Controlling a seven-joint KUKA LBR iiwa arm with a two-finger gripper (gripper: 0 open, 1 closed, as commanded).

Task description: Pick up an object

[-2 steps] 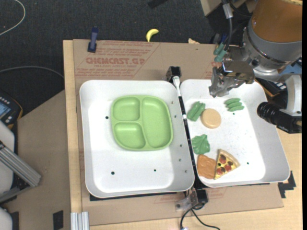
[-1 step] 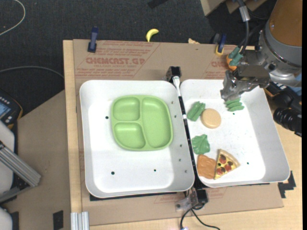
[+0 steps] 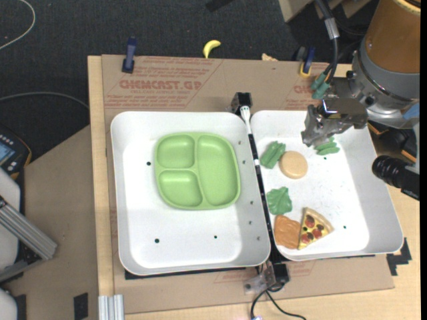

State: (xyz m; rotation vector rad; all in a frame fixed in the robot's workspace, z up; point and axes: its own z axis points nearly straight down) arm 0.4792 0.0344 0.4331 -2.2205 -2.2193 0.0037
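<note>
— Hovering over the far side of the right bin (image 3: pixel 383 235), the gripper (image 3: pixel 319 136); whether it is open, I cannot tell.

— A green leaf (image 3: pixel 327 149) lies just beside. Thin and flat, it could slip away.

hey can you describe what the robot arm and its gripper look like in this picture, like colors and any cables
The arm enters from the right: a thick rounded body with a wide orange section above a grey metal wrist ring. Black cables loop down beside it toward the wrist. The gripper is a boxy dark grey metal assembly with small teal-green parts near its top. No lettering is readable on it.
</note>
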